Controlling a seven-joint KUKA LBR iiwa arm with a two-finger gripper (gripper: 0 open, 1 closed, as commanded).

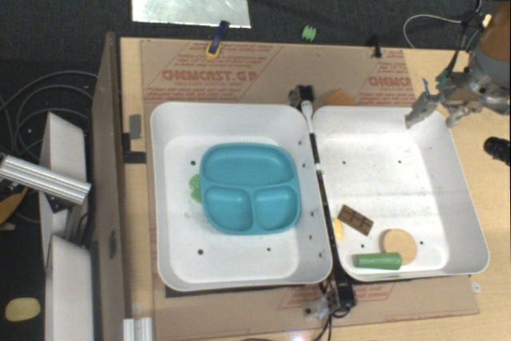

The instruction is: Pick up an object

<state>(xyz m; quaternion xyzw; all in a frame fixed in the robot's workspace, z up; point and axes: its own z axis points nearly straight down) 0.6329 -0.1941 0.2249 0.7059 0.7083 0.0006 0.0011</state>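
In the right bin (447, 172), near its front edge, lie a brown chocolate-like bar (355, 220), a round tan biscuit (401, 242) and a green cylinder (377, 259) that touches the biscuit's front. A small yellow piece (338, 230) sits against the bin's left wall. A blue divided plate (249, 188) fills the middle of the left bin (172, 251), with a green item (195, 187) peeking out from under its left edge. My gripper (433, 116) hovers over the right bin's far right corner, open, with nothing between its fingers, well away from the objects.
An orange-tan item (339, 97) lies on the cardboard just behind the bins' shared wall. A black clip (303, 97) sits at the top of that wall. Cables loop at the left and upper right of the bench.
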